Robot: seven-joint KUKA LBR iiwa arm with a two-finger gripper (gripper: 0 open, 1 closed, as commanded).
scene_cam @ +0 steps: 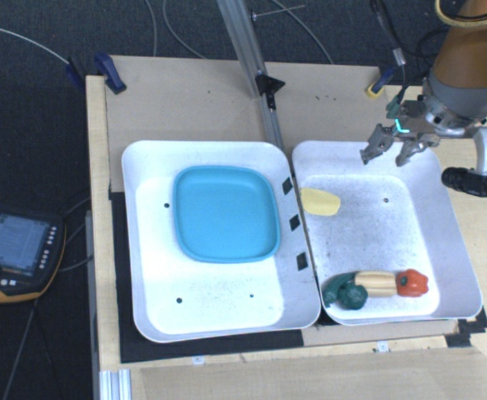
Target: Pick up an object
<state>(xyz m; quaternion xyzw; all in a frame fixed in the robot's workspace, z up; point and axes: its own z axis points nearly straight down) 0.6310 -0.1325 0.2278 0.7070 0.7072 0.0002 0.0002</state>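
The right white bin (pixel 431 223) holds a pale yellow piece (pixel 320 202) near its left wall. Along its front edge lie a dark green lump (pixel 345 293), a tan stick-like piece (pixel 376 283) and a red piece (pixel 411 282), close together in a row. My gripper (pixel 387 149) hangs over the back rim of the right bin, open, with nothing between its fingers. It is well apart from all the objects.
The left white bin (pixel 148 240) carries a light blue square plate (pixel 225 213). A slanted metal pole (pixel 245 32) rises behind the bins. Blue clamps (pixel 110 73) sit at the bench's back corners. A teach pendant (pixel 14 250) lies off the bench at left.
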